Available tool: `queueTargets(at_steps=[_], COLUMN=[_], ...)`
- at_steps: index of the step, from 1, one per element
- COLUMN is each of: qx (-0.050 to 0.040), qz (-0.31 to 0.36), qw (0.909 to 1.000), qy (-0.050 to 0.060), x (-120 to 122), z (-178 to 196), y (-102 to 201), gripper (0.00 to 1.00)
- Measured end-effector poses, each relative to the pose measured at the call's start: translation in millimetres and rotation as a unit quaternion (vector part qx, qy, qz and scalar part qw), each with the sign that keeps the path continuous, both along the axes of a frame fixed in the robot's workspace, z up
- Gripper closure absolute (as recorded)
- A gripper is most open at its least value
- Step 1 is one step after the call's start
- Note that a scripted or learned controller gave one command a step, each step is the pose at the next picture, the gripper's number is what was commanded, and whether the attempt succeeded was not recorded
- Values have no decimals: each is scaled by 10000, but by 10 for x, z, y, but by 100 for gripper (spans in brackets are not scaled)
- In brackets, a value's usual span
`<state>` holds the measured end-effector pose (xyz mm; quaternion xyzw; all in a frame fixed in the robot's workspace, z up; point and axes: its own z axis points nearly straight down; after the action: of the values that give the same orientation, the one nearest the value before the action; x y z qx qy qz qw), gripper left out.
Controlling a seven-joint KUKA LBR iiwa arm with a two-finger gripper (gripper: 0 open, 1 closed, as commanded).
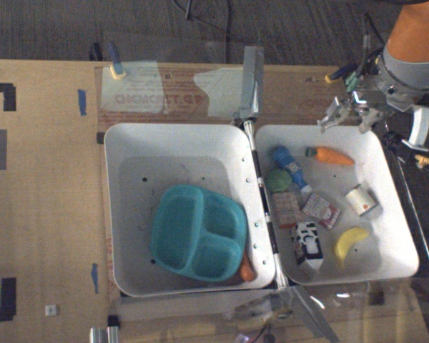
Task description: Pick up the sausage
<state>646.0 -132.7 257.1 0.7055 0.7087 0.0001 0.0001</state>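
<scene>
camera view, sausage (247, 270) tucked under teal tray (199, 232), axis unclear, gripper (345, 113) fingers spread, grasping nothing

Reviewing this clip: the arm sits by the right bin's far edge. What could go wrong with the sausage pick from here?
1. What looks like the sausage lies in the left bin, squeezed between the teal plate and the bin's wall. A descent there could strike either.
2. The gripper hovers close to the carrot, which is similar in colour and shape, so it might be grabbed instead.
</scene>
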Motion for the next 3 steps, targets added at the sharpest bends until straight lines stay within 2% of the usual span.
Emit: queueTargets(at_steps=[1,2,3], qx=[-39,-11,-11], qz=[-14,482,925], qw=[10000,9988,9957], qy=[-77,-30,-27], x=[-686,-1306,-623], z=[-1255,-1694,-1683], y=[-510,-721,-36], gripper=[0,0,0])
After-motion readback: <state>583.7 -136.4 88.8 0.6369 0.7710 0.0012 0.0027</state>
